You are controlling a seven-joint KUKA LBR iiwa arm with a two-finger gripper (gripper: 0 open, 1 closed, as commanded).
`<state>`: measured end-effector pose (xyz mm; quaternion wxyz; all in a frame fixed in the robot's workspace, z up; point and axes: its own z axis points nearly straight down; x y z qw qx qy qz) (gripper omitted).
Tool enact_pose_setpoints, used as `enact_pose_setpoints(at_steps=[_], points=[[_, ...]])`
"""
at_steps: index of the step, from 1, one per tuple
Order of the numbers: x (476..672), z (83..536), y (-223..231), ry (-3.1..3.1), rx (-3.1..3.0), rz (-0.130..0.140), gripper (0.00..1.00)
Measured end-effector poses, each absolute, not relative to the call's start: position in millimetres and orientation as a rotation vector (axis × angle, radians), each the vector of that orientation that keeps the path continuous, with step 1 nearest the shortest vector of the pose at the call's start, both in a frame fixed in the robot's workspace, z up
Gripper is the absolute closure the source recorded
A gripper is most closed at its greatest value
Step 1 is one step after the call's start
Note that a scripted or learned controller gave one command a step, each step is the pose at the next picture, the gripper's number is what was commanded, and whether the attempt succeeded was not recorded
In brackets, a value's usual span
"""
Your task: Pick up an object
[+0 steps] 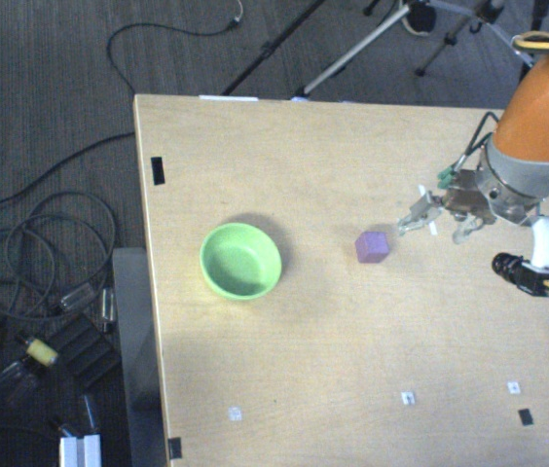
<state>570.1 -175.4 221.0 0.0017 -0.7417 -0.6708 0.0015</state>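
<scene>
Bench (352, 358): pale wood-coloured top, seen from above at a slant.

Green bowl (241, 261): upright on the bench, opening upward, nothing visible inside. It serves as the reference point below.

Purple cube (373, 246): resting on the bench to the right of the green bowl, at about the bowl's height in the view. It is apart from the bowl, with bare bench between them. Nothing touches the cube.

Gripper (437, 225): farther right of the green bowl, beyond the cube and slightly higher in the view. It sits near the cube but does not touch it. The fingers (415, 220) are spread apart and released, with nothing between them; one pale tip points toward the cube.

Arm (532, 125): its orange band lies to the far right of the green bowl.

Black mark (158, 170): on the bench surface, up and to the left of the green bowl, near the bench edge.

Cables (31, 251): coiled on the dark floor, left of the green bowl and off the bench.
</scene>
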Motion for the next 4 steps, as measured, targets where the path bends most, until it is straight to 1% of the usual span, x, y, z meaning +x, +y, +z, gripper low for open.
enact_pose_setpoints(at_steps=[1,2,3,4], points=[[610.8,178,-120,-2.122,-2.312,0.007,0.00],[619.1,84,-141,-2.263,-2.174,0.007,0.00],[618.3,90,-140,-2.260,-2.171,0.010,1.00],[635.0,181,-81,-2.218,-2.221,0.007,1.00]])
